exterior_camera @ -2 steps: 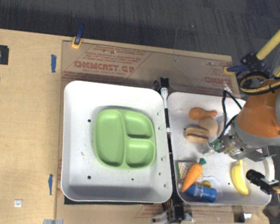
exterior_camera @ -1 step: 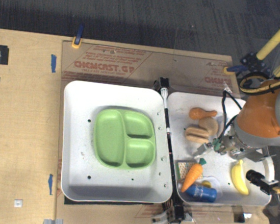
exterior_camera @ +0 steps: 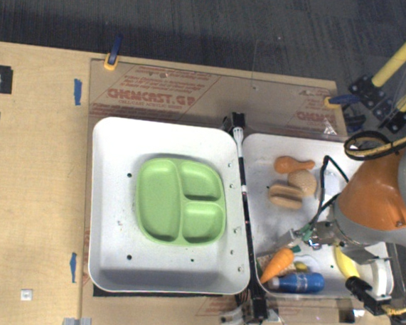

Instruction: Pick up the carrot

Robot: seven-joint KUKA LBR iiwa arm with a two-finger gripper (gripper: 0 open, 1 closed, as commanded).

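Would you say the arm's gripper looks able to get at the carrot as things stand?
Probably yes. The gripper hangs in the right bin right beside the carrot, whose top side lies uncovered. The blue bottle and the bin's left wall crowd it closely, which could hamper the fingers.

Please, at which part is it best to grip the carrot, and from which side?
Probably the thick middle of the carrot, from above. It lies flat and slanted in the right bin, its tip near the wall and the blue bottle close beside it.

Grey arm (exterior_camera: 405, 213), orange band (exterior_camera: 372, 198), black cable (exterior_camera: 365, 144) looped above.
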